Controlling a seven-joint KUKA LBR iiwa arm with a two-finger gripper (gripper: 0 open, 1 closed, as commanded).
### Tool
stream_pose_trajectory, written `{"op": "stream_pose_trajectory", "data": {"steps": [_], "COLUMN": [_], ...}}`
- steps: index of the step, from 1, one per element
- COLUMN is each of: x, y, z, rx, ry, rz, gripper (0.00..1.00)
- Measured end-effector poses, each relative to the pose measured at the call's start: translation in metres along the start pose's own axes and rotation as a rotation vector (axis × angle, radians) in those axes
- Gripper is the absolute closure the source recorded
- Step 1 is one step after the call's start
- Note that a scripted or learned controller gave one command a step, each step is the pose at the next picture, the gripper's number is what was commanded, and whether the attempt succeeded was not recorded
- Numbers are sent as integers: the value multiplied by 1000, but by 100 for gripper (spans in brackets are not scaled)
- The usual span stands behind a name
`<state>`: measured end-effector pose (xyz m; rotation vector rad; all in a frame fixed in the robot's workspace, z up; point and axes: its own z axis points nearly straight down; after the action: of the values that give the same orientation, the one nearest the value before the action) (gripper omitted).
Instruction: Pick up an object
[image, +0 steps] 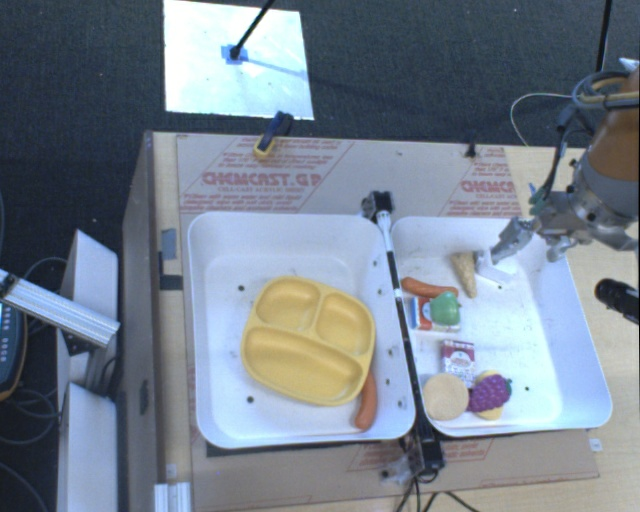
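Note:
My gripper (530, 248) hovers over the back of the right bin (570, 330), open, with nothing between its fingers. One fingertip (503, 249) is just right of a tan cone-shaped piece (465, 272). In front of that lie an orange carrot (429, 288), a green item (445, 310), a small red and white carton (458, 357), a round tan cookie (446, 396) and purple grapes (490, 392). In the left bin (215, 330) sit a yellow divided plate (308, 340) and a sausage (367, 401) at its front right corner.
A black divider rail (397, 300) runs between the two bins. The grey arm with its orange band (610, 150) comes in from the upper right. A yellow and blue tool (271, 135) lies on the cardboard behind the left bin.

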<state>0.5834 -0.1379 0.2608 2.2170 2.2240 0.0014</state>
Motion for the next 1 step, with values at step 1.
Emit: {"op": "stream_pose_trajectory", "data": {"steps": [1], "x": [-4], "y": [66], "z": [93], "rx": [2], "ry": [0], "rz": [-1], "gripper": [0]}}
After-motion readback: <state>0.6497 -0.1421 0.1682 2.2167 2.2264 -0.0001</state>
